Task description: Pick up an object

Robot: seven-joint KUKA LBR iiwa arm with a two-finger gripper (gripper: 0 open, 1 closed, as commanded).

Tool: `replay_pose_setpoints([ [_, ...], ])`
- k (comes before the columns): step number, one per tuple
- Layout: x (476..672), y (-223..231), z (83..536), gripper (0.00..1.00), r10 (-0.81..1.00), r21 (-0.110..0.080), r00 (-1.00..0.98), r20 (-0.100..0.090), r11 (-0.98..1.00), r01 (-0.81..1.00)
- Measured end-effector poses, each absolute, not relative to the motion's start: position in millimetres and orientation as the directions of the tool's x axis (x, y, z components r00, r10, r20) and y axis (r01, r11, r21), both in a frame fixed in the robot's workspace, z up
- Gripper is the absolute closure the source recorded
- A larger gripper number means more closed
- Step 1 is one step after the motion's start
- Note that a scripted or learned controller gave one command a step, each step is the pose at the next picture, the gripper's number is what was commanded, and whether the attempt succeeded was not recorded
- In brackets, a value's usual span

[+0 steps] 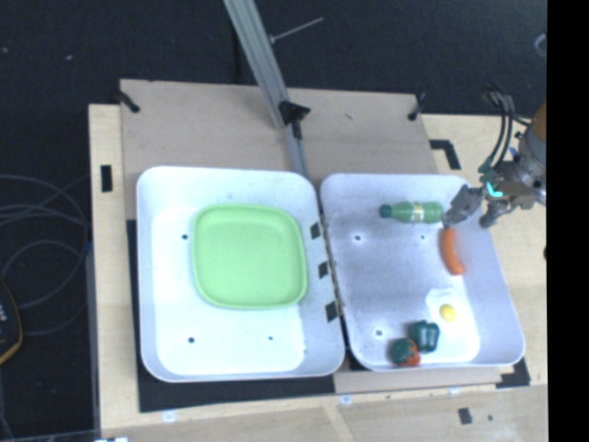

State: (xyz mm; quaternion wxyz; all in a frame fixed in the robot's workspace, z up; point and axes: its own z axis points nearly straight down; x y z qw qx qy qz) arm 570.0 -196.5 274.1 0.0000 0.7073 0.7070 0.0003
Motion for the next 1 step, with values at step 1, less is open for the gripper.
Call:
replay_pose_setpoints([
  [1,570.0,-196.5,274.0,0.00,1.000,0.000,0.000,0.000,0.000,1.000],
])
